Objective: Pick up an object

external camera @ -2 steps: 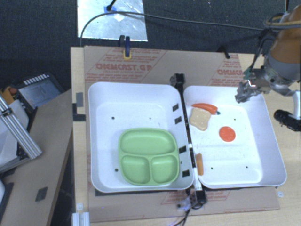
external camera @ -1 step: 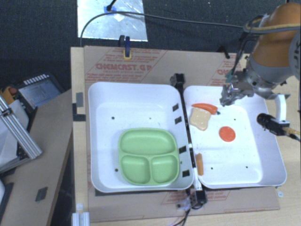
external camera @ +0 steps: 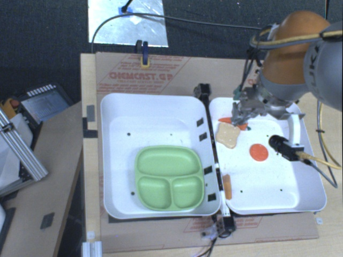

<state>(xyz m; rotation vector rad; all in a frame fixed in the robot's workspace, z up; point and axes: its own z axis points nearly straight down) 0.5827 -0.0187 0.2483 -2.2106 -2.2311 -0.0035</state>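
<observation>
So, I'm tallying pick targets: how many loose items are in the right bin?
4: beige slice upper left, red disc centre, orange stick by the left wall, red piece partly under the claw, which may hide more.

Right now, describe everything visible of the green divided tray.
The green divided tray is pale green, plastic-looking, a rounded rectangle with three compartments: one wide across the far side, two smaller along the near side. It lies flat, open side up, on the floor of the left-hand white bin, toward its near right corner. Nothing else touches it.
</observation>
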